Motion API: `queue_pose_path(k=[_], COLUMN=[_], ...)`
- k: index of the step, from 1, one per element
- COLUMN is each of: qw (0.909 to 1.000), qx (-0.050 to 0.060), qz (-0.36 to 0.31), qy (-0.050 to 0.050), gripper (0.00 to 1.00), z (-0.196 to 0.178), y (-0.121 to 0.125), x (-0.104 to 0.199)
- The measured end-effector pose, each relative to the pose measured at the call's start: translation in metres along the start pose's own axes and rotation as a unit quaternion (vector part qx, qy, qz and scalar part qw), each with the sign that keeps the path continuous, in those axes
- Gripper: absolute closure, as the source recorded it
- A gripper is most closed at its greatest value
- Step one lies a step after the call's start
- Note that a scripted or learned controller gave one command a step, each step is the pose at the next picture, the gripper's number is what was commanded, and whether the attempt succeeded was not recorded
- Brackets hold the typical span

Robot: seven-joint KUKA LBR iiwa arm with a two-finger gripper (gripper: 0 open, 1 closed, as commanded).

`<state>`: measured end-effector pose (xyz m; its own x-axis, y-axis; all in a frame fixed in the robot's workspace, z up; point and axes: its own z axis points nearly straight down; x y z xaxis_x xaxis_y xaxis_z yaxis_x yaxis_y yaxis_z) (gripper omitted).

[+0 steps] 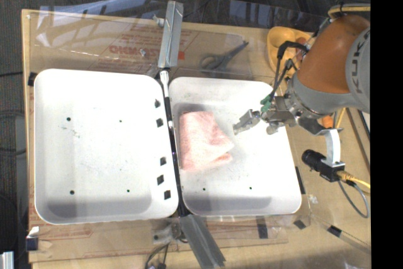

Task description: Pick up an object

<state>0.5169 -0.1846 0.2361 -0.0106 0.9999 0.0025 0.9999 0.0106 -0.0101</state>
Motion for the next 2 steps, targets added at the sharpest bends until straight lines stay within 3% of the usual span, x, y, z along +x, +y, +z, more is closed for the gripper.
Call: queue_pose_path(k=[1, 2], qw=[0.9983, 0.9959], qx=[0.000, -0.004], qz=[-0.058, -0.090], qy=[0.000, -0.002], gripper=[0.00, 0.00], z=[0.125, 0.145], y=[0.030, 0.034], x=[0.002, 0.045])
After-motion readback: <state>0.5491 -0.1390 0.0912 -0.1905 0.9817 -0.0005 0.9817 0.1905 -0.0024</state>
